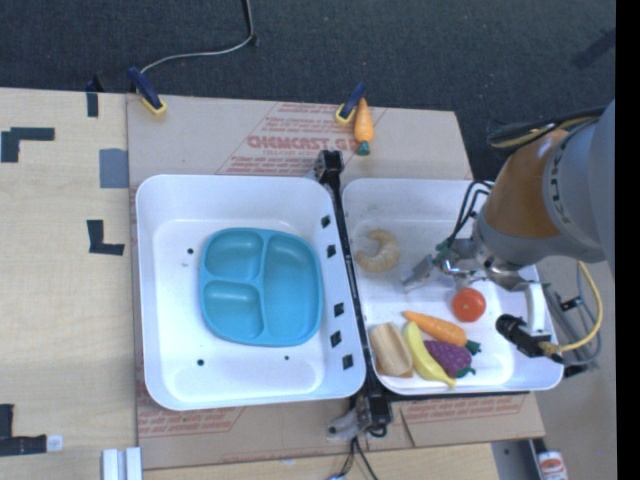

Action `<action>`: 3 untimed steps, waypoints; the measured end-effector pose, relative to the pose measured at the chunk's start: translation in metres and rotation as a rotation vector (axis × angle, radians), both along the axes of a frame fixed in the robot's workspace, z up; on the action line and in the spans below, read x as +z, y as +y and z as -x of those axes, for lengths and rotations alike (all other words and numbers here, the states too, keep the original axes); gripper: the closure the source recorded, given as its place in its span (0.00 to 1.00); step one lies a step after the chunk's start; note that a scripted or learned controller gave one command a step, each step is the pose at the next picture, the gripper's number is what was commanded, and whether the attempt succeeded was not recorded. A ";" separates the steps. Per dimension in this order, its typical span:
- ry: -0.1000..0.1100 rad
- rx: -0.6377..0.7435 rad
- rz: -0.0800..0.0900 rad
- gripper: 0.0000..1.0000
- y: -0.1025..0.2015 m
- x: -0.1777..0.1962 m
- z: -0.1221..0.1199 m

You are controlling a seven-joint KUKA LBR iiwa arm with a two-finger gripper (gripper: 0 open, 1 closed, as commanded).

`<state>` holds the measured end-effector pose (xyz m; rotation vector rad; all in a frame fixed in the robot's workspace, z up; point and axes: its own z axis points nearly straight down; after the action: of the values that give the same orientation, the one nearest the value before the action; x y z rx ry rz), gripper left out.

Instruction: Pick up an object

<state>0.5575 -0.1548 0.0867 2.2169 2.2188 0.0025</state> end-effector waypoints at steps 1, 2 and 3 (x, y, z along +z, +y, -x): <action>-0.001 -0.001 0.002 0.00 -0.030 0.000 0.049; 0.002 0.001 -0.002 0.00 0.035 0.144 0.037; 0.009 -0.002 -0.002 0.00 -0.038 0.033 0.034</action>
<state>0.5236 -0.1930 0.1194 2.2241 2.2225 -0.0044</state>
